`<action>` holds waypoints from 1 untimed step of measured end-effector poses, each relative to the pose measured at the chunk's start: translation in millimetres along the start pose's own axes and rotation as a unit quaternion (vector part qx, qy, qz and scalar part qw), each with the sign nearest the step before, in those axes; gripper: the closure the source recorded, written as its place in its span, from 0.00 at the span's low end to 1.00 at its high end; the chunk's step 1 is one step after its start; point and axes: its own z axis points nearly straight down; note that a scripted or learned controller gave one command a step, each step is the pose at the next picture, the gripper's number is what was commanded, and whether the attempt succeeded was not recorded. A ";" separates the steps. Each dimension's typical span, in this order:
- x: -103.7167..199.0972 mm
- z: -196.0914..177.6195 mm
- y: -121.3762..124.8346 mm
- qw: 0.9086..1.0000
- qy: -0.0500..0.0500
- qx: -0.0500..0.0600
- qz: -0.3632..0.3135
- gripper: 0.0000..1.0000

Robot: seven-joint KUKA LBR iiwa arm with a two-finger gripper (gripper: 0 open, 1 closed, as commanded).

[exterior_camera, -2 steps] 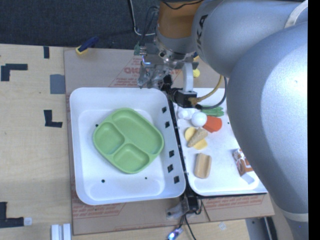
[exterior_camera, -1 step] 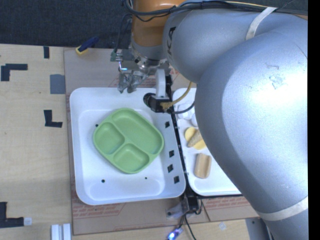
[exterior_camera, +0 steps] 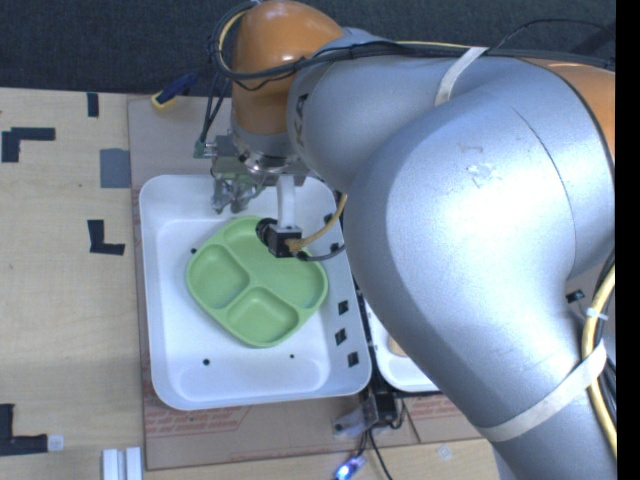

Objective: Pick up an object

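Note:
A light green divided plate (exterior_camera: 256,281) with three compartments lies flat in the left white bin (exterior_camera: 152,298), slightly tilted toward the bin's far right. My gripper (exterior_camera: 240,192) hangs below the orange wrist band at the bin's far edge, just beyond the plate's far rim. A white piece with a black end (exterior_camera: 280,238) reaches down from the wrist to the plate's far rim. Nothing visibly hangs from the gripper.
The grey arm (exterior_camera: 470,218) sweeps in from the right and covers most of the right bin (exterior_camera: 400,373), whose near left corner shows. Cables run along the wrist. A wooden bench (exterior_camera: 60,298) with black marks lies to the left.

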 end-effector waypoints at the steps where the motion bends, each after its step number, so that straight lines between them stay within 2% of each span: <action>1: -51.1 -64.7 -28.4 1.000 0.001 -0.006 0.003 1.00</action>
